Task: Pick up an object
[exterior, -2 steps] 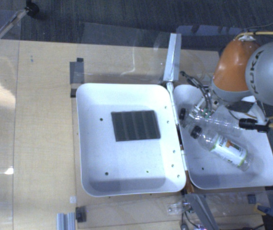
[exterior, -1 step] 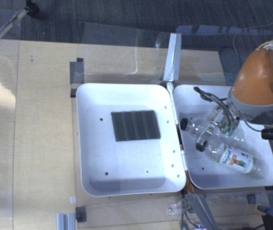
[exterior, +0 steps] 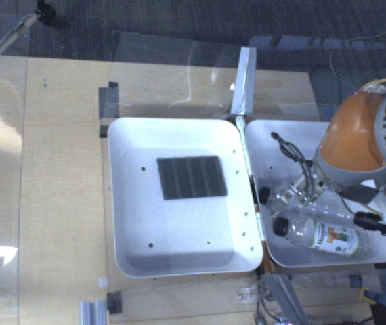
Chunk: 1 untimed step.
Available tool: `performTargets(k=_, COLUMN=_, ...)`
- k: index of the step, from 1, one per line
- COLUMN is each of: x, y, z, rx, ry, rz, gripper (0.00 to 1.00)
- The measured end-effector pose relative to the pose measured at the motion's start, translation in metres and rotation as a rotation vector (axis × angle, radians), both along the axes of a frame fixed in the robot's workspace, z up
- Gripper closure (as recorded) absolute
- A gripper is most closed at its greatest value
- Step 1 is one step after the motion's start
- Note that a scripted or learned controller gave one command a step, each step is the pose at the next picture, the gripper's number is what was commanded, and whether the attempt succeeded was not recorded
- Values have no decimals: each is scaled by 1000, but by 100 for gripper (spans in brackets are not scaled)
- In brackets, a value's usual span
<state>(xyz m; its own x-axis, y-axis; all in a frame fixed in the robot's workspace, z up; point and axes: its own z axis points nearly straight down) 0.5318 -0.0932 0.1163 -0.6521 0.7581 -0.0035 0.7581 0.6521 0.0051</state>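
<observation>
A clear plastic bottle (exterior: 322, 235) with a black cap and a white, orange and green label lies on its side near the front of the right bin (exterior: 284, 131). My gripper (exterior: 293, 196) reaches down into that bin from the right, just above and behind the bottle's cap end, under the orange wrist band (exterior: 352, 137). Cables and wrist parts crowd its tip. I see nothing clearly held. A dark ribbed rectangular pad (exterior: 191, 177) lies flat in the middle of the left bin (exterior: 132, 235).
A thin wall (exterior: 249, 181) separates the two bins. A small dark item (exterior: 263, 196) sits by that wall in the right bin. A metal post (exterior: 243, 87) stands behind the bins. Clear panels surround the wooden bench (exterior: 51, 181).
</observation>
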Motion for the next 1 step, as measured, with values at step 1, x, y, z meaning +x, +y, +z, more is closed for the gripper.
performTargets(k=1, x=49, y=2, z=-23, rx=0, ry=-16, rz=-151, gripper=0)
